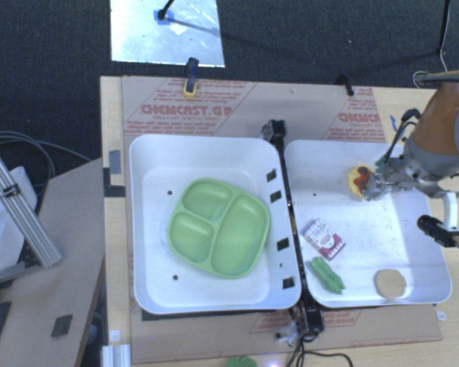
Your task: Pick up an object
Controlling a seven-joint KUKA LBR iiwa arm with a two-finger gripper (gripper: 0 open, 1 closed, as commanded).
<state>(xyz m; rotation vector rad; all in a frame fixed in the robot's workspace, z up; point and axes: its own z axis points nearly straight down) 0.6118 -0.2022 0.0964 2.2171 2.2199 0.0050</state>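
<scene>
Two white bins sit side by side on the bench, and the right bin [413, 239] serves as the landmark for everything else. At its upper middle, close to the far wall, lies a small yellow and red object [358, 179], rounded, with the red patch on the side facing the bin's centre and yellow around it; its finer shape is too small to make out. The gripper [373, 187] is down at that spot, its tip touching or just beside the object's right edge. Whether the object sits between its fingers cannot be told. The grey arm [436, 155] with its orange band reaches in over the bin's upper right corner.

Near the middle of the right bin lies a small red and white packet [323, 238], tilted. Just below it, toward the near wall, is a green ridged object [327, 275], long and narrow. A round tan disc [390, 283] rests at the near right corner, well apart from the gripper.

Left of the right bin, the left bin [149, 205] holds a light green divided plate [219, 227] with three compartments.
</scene>
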